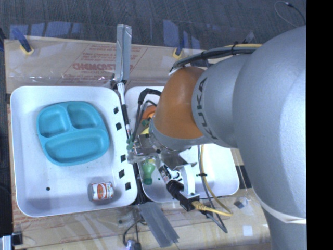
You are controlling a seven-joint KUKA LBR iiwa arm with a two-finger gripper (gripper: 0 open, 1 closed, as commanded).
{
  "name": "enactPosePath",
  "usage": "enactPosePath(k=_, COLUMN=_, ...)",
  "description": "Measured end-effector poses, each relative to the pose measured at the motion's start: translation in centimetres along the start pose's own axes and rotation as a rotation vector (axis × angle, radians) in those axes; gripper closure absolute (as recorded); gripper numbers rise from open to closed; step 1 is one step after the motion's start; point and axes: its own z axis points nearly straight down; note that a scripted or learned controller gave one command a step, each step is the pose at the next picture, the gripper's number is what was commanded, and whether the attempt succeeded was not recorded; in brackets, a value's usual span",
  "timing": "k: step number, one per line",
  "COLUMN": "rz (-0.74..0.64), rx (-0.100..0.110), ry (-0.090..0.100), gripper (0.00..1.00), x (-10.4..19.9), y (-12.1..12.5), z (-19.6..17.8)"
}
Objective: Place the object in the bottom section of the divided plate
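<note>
- Our hand (147, 160) is low in the right bin (223, 184), close to the wall it shares with the left bin (21, 155)
- A green object (148, 171) sits just under the hand, touching or nearly so; we cannot tell if the hand is clenched on it or released, since the wrist hides that part
- We judge the task barely begun: nothing lies in the blue divided plate (73, 132), which is well off to the hand's far side, in the left bin
- Left to do, as we see it: secure the green object, lift, cross the wall, set it in the plate's long bottom section
- We count two bins, one plate with three sections, one small can (101, 191) beyond the wall from the hand, one green object, and something orange (149, 111) by the arm (244, 108)
</note>
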Motion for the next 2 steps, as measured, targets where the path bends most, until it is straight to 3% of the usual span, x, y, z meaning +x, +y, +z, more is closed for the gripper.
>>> enactPosePath(k=1, rz=-0.022, rx=-0.001, ry=0.0, gripper=1.0, x=7.1, y=9.5, z=-0.2)
enactPosePath(k=2, rz=-0.02, rx=0.001, ry=-0.001, gripper=1.0, x=7.2, y=1.7, z=1.1)
